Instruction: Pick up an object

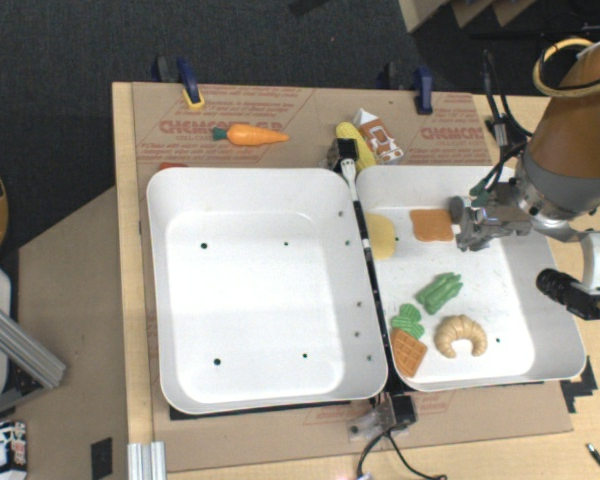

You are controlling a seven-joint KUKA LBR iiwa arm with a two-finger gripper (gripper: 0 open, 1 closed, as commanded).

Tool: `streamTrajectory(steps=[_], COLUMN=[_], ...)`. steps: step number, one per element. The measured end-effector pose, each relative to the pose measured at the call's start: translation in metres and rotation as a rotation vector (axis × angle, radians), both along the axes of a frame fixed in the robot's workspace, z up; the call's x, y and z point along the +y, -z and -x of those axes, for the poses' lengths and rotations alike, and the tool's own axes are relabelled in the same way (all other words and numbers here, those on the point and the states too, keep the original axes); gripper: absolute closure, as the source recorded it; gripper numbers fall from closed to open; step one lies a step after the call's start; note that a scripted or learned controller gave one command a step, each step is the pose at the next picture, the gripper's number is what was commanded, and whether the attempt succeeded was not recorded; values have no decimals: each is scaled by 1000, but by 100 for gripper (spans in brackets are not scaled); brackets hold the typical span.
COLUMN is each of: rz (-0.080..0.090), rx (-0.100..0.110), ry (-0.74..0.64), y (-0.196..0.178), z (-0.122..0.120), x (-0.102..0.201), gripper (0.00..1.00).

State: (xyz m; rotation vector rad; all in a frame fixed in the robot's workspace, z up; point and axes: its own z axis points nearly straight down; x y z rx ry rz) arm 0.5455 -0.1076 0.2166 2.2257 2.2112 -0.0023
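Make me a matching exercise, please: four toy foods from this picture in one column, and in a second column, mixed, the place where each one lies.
Things:
1. carrot
2. croissant
3. orange toast slice
4. banana

Places:
A. right bin, near its front edge
B. on the cardboard behind the left bin
C. right bin, next to the hand
D. on the cardboard behind where the two bins meet

Pairs: 1-B, 2-A, 3-C, 4-D
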Motion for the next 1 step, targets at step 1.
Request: streamTrajectory(steps=[1], rz=[-4], rx=[-22], ry=[-15], y=[-202], z=[-85], x=[89], gripper=[100])
